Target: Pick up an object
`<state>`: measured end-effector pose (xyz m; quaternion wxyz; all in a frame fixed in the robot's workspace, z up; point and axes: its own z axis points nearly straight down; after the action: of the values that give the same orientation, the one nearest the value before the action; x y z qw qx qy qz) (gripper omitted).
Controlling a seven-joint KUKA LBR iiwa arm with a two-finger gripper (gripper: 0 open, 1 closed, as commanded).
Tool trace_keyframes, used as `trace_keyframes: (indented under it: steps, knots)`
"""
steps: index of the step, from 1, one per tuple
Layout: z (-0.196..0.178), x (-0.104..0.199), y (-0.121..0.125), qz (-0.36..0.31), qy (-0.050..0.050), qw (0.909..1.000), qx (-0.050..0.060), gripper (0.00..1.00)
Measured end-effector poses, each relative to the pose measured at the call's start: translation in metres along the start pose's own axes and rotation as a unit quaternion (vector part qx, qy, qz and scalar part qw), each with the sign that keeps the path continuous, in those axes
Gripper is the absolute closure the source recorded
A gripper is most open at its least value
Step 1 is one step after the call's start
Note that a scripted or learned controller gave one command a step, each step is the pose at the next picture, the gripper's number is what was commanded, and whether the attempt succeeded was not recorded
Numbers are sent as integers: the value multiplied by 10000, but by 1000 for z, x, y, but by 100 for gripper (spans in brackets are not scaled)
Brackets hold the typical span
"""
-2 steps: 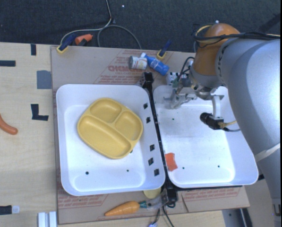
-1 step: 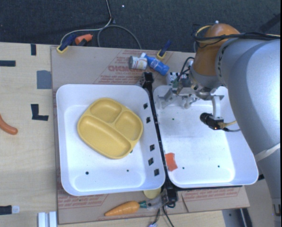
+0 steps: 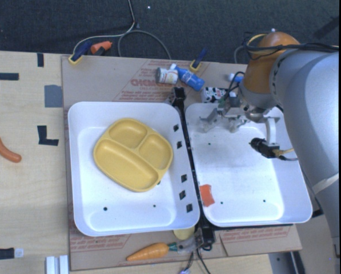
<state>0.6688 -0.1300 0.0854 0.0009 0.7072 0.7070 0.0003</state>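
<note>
Looking down at a slant on a surface (image 3: 21,181) with two shallow white bins side by side. In the left bin (image 3: 130,213), a yellow divided plate (image 3: 135,153), lying flat near the middle. In the right bin (image 3: 244,178), a small orange block (image 3: 207,195), resting on the floor at lower left, close against the wall shared with the other bin. Reaching in from the right of the frame, a grey arm (image 3: 313,119) with an orange band, ending in the gripper (image 3: 220,122) at the upper left of the right bin, well apart from the block. Appears spread and released, with nothing but white bin floor between the fingertips. Probably light and stiff, that block, so little squeeze needed; likely awkward, though, sitting so near the wall, with scant room for a finger on that side. Best taken, by this judgement, across the two faces that run away from the wall. Off the bins, at the bottom of the frame, a toy carrot (image 3: 149,251).
</note>
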Motion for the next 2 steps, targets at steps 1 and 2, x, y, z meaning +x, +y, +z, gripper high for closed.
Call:
trace_keyframes:
  steps: [1,2]
  knots:
    - [-2,34,-56,-6,-9,10000,-9,0]
    - [-11,36,2,-17,2,10000,-14,0]
